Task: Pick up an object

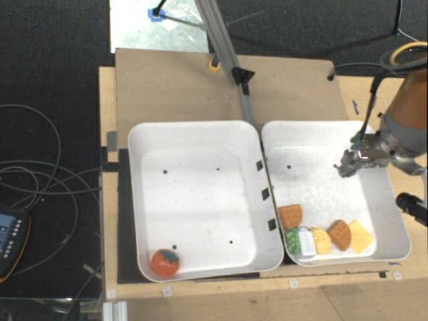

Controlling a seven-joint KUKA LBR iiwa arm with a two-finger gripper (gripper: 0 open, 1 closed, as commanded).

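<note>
- In the camera view, two shallow white bins stand side by side on a brown bench (167,85); the left bin (194,136) and the right bin (307,132) touch along their inner walls.
- The arm (409,112) comes in from the right, grey with an orange part above the wrist, and it ends over the right part of the right bin.
- The claw (348,167) hangs above the white floor of the right bin, in its upper right area. It is small and dark here, so I cannot tell how wide it stands or whether it has hold of anything.
- The things to pick lie in a row along the near wall of the right bin, well apart from the claw: a brown cracker (290,215), a green piece (292,241), a white piece (306,242), a yellow piece (322,241), a brown waffle-like piece (340,234) and a yellow cheese slice (361,237).
- The green, white and yellow pieces touch each other; the waffle-like piece lies partly on the cheese slice.
- A red tomato (164,263) sits alone in the near left corner of the left bin.
- A grey pole (221,35) crosses the bench at a slant, down towards the place where the bins meet.
- Black cables (40,179) lie on the dark floor left of the bench.
</note>
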